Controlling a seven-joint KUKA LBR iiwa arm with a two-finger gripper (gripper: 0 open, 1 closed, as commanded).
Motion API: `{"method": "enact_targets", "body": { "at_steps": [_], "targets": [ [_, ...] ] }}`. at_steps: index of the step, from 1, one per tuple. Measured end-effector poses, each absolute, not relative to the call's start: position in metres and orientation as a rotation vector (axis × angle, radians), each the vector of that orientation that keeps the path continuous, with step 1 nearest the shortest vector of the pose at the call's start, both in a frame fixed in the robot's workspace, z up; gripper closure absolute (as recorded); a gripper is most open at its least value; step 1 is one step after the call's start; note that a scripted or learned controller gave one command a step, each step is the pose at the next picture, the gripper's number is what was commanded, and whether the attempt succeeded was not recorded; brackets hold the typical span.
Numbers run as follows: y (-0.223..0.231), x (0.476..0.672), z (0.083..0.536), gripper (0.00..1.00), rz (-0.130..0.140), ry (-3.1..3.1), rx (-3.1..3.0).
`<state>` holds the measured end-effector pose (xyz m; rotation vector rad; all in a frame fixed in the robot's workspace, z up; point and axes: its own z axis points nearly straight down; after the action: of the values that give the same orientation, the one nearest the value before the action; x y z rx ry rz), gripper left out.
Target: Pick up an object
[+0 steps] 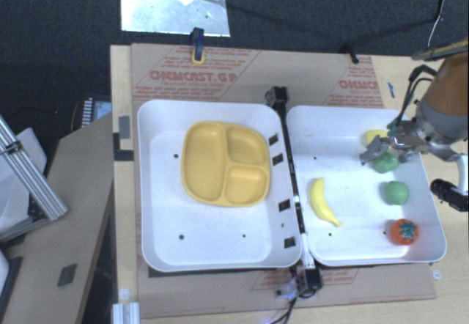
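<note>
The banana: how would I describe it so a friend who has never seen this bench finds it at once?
Look at the right bin of the two white bins. The banana lies near that bin's left wall, away from the robot's hand. It is the only long, curved yellow thing there; its neighbours, a green ball and a red tomato, are round.

The gripper partly hides a green object and a yellow object.

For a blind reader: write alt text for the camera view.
The arm's claw sits low in the right bin, over a green item beside something yellow. Nearby lie a banana, a green ball and a tomato; the left bin holds a yellow tray.
</note>
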<state>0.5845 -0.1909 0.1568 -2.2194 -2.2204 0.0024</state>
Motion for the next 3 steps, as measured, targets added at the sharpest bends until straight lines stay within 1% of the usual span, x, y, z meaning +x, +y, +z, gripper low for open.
{"method": "enact_targets", "body": {
  "at_steps": [1,2,3],
  "targets": [
    [-0.201,0.582,0.102,0.0,0.003,-2.22,-2.22],
    [-0.201,0.584,0.116,1.0,-0.002,-2.224,-2.224],
    [-0.201,0.587,0.159,1.0,-0.004,-2.229,-2.221]
  ]
}}
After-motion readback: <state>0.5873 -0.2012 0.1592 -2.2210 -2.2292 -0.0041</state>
